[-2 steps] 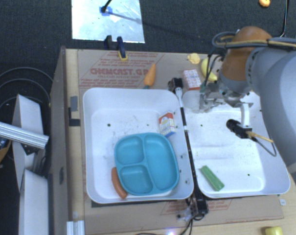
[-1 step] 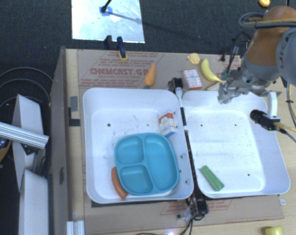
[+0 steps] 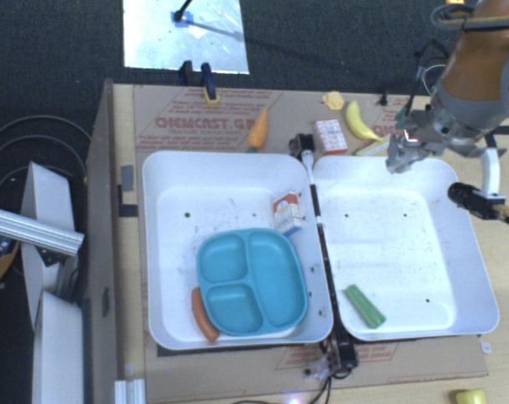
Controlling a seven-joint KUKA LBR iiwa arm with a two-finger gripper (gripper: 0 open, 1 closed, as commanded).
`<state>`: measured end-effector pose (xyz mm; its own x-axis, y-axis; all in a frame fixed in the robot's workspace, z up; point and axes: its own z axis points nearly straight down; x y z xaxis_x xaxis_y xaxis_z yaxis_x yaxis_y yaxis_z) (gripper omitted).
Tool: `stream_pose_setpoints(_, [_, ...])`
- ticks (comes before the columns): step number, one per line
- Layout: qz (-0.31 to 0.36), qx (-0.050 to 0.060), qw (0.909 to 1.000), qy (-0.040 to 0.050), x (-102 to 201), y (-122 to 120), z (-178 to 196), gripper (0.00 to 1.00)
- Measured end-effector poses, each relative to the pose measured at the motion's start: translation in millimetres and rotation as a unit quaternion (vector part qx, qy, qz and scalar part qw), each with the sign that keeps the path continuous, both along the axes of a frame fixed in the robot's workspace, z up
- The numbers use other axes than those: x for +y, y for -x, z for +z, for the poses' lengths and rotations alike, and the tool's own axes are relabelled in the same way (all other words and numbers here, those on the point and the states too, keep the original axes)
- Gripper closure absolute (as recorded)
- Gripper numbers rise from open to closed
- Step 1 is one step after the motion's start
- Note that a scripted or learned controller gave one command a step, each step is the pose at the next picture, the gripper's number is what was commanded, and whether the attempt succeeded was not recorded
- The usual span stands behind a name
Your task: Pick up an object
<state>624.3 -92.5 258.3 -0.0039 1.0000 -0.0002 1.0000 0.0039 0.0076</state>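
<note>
Green, stick-shaped piece [image 3: 364, 305] lies near the front of the right bin [image 3: 469, 305]; the gripper [image 3: 400, 155] hovers over that bin's far rim, well apart from it, fingers indistinct, so I cannot tell their state.

Two white bins [image 3: 237, 175] sat on tan cardboard [image 3: 204, 116] printed with red lettering. A turquoise tray [image 3: 250, 280] and an orange sausage [image 3: 204, 316] lay in the left bin, a green stick [image 3: 365, 305] in the right. Behind them were a yellow banana [image 3: 359, 123], an orange carrot [image 3: 257, 130] and the grey-and-orange arm [image 3: 477, 66].
</note>
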Motion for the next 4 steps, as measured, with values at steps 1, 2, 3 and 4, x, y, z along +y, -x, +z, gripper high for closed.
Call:
stream_pose_setpoints(1, [0.000, -0.001, 1.0000, 0.0009, -21, -34, 41, 1.00])
stream_pose_setpoints(2, [-0.002, 0.003, 1.0000, 0.0008, -24, -25, 9, 1.00])
stream_pose_setpoints(3, [-0.002, 0.001, 1.0000, 0.0013, -46, -45, 14, 1.00])
stream_pose_setpoints(4, [0.000, 0.002, 1.0000, 0.0001, -38, -31, 33, 1.00])
